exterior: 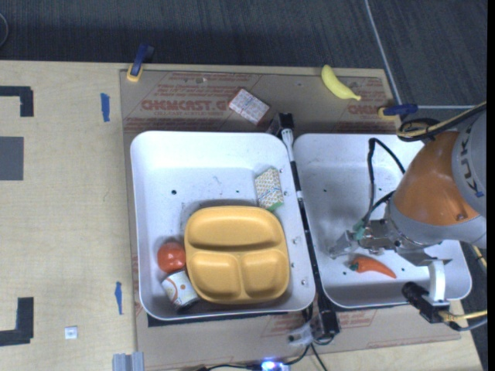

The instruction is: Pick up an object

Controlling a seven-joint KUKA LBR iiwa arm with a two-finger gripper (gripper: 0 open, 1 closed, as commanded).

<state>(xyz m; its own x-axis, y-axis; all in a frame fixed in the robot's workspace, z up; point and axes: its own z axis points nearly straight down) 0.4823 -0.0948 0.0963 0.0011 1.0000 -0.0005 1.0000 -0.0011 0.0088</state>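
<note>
A small orange carrot [373, 267] with a green tip lies on the floor of the right bin [332, 168], near its front. My gripper [348, 246] is low in that bin, just above and left of the carrot, with nothing visibly held. The left bin [155, 176] holds a yellow divided tray [236, 252], a red ball [171, 256], a small white and orange cup [179, 287] and a patterned packet [268, 187].
The arm's orange band [433, 188] hangs over the right bin's right side. Outside the bins, a yellow banana [339, 83] and a small patterned box [247, 105] lie on the cardboard behind them. Blue clamps [140, 59] hold the cardboard's far edge.
</note>
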